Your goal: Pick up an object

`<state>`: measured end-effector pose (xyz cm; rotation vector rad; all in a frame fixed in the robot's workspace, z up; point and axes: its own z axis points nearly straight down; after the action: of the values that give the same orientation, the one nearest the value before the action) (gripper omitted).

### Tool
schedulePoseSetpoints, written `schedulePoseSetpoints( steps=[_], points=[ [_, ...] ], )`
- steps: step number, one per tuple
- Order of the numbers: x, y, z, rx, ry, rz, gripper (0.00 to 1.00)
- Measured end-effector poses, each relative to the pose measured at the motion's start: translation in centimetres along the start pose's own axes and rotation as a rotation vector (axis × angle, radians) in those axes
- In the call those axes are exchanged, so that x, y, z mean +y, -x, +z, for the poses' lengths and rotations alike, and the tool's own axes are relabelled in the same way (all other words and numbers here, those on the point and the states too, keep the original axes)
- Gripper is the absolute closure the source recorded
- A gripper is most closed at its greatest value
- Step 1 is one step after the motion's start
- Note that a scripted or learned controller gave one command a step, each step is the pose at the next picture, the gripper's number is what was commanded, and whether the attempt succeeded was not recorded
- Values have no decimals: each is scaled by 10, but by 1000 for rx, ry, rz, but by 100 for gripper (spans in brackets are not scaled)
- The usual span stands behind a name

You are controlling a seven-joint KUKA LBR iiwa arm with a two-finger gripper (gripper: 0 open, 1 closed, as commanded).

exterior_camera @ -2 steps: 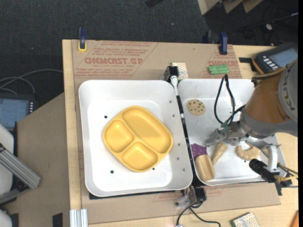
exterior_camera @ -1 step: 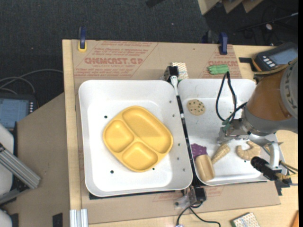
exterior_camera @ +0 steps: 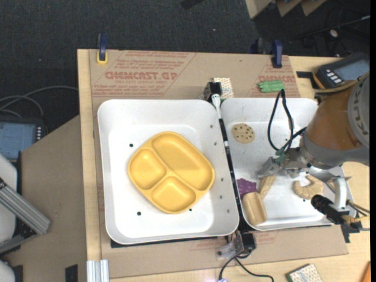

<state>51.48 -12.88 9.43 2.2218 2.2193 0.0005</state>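
Hovering: pincer, finger state not discernible, is lowered over right bin near tan stick; closing and lifting are judged next.

Two shallow white bins sit side by side on the bench: the left bin and the right bin. The left one holds one yellow divided tray with three compartments. The right one holds one round cookie, one purple piece, one tan bread-like piece and one pale curved piece, part-hidden by the arm. Two blue clamps grip the bench's far edge.
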Motion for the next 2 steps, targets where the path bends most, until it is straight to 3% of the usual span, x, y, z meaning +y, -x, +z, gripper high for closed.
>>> schedulePoseSetpoints(
  steps=[1,2],
  points=[
    [56,-27,10,-1,5,-6,0],
    [-37,-33,10,3,-9,2,0]
  ],
)
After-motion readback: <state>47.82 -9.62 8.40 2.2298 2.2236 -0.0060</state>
